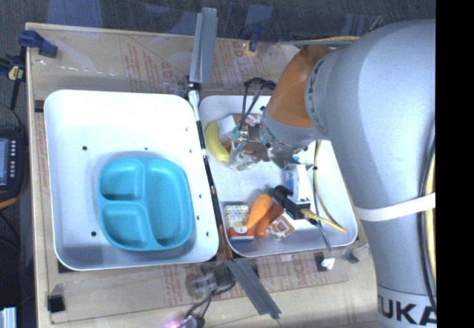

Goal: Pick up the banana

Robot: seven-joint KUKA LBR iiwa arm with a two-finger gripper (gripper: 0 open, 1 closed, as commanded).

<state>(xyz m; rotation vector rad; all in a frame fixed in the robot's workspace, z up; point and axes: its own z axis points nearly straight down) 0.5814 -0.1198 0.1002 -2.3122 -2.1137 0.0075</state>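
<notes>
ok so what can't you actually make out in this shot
- Gripper, camera view: small and dark against clutter, so finger state is unclear.
- Banana: its right part is covered by the gripper; contact cannot be judged.
- Right bin: the arm hides most of its upper right.
- Small carton beside the carrot: label too small to read.

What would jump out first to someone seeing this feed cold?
The big grey arm fills the right side, its gripper down in the right bin beside the yellow banana. In the left bin sits a bright blue divided plate. An orange carrot lies near the right bin's front edge.
</notes>
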